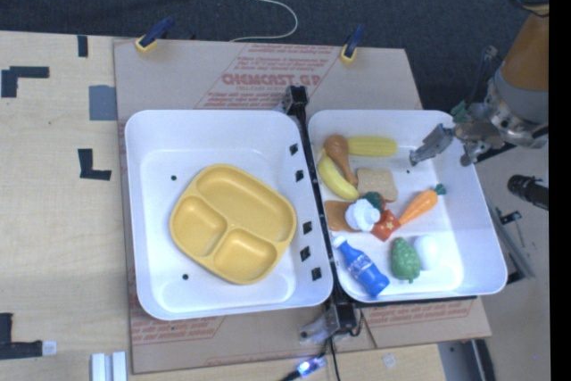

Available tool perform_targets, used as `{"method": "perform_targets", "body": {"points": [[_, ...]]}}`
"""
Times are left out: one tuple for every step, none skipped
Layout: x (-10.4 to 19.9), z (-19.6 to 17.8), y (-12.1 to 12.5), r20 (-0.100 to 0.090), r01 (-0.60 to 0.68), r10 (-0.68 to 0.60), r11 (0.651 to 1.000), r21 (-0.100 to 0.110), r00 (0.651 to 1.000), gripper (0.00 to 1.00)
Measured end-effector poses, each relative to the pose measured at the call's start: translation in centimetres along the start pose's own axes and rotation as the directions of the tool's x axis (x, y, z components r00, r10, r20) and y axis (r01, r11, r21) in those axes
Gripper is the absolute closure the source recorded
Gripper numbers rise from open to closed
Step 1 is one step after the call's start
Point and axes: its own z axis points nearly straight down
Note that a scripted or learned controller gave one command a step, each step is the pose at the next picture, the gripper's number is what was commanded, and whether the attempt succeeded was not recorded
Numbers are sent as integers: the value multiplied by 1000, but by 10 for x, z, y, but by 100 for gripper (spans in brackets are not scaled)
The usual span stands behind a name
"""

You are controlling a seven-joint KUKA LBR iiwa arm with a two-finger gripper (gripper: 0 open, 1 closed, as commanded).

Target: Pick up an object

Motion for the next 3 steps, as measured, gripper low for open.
{"method": "perform_targets", "body": {"points": [[0, -8, 3, 3, 4, -4, 1000, -12, 1000, 0], [3, 56, 6, 3, 5, -5, 1000, -8, 1000, 0], [4, 119, 0, 3, 4, -4, 1000, -8, 1000, 0]]}}
